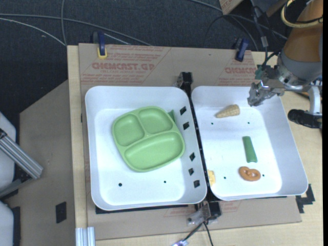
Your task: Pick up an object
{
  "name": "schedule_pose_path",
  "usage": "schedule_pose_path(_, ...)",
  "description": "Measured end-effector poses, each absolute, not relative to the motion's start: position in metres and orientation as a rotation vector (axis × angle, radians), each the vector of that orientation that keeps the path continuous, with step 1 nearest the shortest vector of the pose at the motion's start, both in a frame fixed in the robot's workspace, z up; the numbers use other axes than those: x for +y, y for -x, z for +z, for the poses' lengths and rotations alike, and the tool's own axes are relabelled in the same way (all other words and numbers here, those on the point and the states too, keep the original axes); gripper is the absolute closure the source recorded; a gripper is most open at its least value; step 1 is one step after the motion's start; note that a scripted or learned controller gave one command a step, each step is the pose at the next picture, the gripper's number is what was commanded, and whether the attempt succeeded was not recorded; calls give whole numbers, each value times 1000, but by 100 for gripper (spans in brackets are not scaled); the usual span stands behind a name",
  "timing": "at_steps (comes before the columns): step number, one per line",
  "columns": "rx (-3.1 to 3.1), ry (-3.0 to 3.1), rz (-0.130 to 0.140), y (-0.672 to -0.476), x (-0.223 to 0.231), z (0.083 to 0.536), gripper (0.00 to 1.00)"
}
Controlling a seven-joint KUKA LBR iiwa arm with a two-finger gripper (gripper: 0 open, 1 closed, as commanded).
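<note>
Printed in faded red along the far edge of the brown cardboard sheet (154, 60) under the bins: "CHEMCAST GP", repeated near the far right corner, partly legible.

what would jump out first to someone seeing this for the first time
Most likely the green divided plate, large and bright, lying in the left white bin. Next, three small things in the right white bin: a tan cone-shaped piece near the far side, a green stick in the middle, and an orange pretzel-like piece near the front. The gripper hangs over that bin's far right corner.
</note>
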State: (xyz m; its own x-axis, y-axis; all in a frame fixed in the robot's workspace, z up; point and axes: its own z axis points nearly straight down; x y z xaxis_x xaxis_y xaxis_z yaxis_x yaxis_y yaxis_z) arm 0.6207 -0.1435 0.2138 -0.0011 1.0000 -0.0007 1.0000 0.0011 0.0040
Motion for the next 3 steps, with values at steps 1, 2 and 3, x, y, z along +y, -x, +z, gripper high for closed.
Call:
schedule_pose_path(1,2226,-2214,5,-639,-94,220,100)
schedule_pose_path(2,2228,-2215,4,-655,-42,216,100)
schedule_pose_path(3,2226,-2216,3,-660,11,209,100)
